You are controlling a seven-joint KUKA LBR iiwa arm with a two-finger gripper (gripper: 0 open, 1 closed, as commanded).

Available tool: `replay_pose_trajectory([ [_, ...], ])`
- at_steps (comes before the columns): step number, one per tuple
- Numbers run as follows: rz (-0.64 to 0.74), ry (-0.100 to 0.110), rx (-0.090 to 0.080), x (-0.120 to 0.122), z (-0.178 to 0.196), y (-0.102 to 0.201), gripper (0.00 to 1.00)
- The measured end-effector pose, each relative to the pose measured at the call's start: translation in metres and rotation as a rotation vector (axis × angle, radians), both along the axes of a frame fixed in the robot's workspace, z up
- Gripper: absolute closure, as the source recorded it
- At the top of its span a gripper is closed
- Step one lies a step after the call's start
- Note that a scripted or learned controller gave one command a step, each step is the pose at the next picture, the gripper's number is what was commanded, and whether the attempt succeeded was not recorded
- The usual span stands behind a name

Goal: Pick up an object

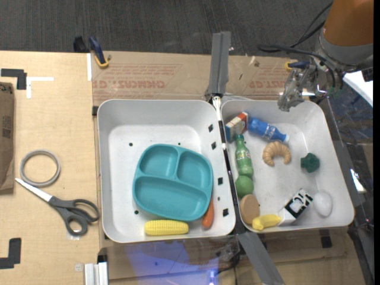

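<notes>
The jaws [292,97] hang over the right bin's [332,159] far rim, whether apart or together I cannot tell, nothing visibly between them, with the blue bottle [265,129] just below-left, the croissant [277,152] beneath it, and the green block [309,162] lower right.

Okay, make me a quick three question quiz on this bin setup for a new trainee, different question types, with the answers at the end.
1. True or false: the teal divided tray lies in the right bin.
2. Which item lies nearest the gripper? A) corn cob B) blue bottle C) scissors
3. Fill in: the croissant lies in the ____ bin.

Key:
1. False; it lies in the left bin.
2. B
3. right
</notes>
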State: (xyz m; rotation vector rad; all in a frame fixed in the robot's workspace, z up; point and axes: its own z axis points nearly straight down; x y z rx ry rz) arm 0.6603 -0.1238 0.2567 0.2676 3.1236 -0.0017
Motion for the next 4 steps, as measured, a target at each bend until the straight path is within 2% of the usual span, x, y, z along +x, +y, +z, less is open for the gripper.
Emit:
replay_pose_trajectory([
  [1,-0.145,-0.004,0.001,-0.055,-0.151,-0.017,1.0],
  [2,-0.145,-0.003,0.001,-0.055,-0.151,-0.017,0.0],
  [3,-0.207,0.003,0.002,-0.045,-0.164,0.027,0.0],
  [4,-0.229,0.005,0.002,-0.135,-0.165,-0.058,0.0],
])
